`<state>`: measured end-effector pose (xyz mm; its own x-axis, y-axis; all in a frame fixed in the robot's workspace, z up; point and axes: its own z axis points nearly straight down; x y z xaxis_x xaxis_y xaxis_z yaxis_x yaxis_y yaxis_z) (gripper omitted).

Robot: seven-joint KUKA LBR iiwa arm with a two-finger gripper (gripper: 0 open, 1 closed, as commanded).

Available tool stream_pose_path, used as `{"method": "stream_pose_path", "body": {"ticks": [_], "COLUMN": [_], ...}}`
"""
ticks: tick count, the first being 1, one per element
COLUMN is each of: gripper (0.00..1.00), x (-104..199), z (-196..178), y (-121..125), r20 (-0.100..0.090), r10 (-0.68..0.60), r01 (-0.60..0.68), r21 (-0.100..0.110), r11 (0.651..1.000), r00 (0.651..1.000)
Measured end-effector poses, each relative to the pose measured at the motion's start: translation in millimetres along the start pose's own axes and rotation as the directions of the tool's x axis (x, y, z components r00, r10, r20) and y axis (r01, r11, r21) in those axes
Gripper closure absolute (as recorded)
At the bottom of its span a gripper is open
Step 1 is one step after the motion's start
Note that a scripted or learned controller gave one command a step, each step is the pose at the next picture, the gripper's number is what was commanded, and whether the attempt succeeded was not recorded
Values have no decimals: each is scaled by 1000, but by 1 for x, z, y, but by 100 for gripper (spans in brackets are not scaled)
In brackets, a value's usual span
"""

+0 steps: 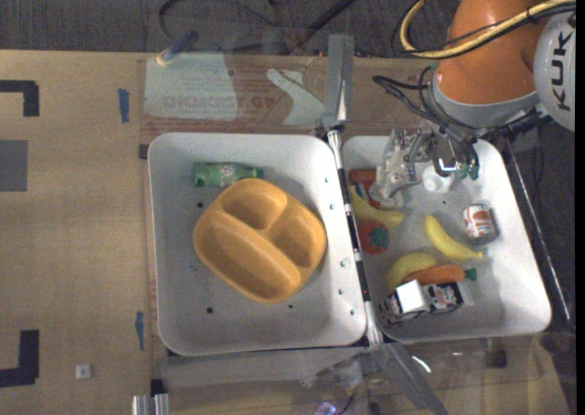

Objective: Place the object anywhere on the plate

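Camera view: the gripper [402, 171] hangs low over the right bin [521, 299], right of the orange plate [260, 239]; how it is set I cannot tell. Beneath it lie bananas [451, 239], a can [478, 222], a toy truck [422, 298], likely picking candidates. The plate sits alone, ready.

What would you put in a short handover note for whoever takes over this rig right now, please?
Claw: low over the far left part of the right bin, above the toys there; grip state unclear, nothing seen held.
Plate: orange, three compartments, in the left bin, nothing on it. A green packet lies behind it.
Right bin holds bananas, a can, a strawberry, a carrot and a toy truck.
Done: nothing placed. Left: grasp an object, set it on the plate.
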<state>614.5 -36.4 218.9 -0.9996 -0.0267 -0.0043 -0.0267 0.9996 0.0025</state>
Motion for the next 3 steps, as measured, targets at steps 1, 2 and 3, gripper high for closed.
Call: {"method": "stream_pose_path", "body": {"ticks": [1, 2, 3], "gripper": [0, 0, 0], "x": [0, -55, -53], "z": [0, -86, -81], "y": [0, 20, -29], "r20": [0, 5, 3], "r10": [0, 22, 133], "r01": [0, -22, -133], "r21": [0, 1, 2], "r11": [1000, 1000, 991], "r00": [1000, 1000, 991]}}
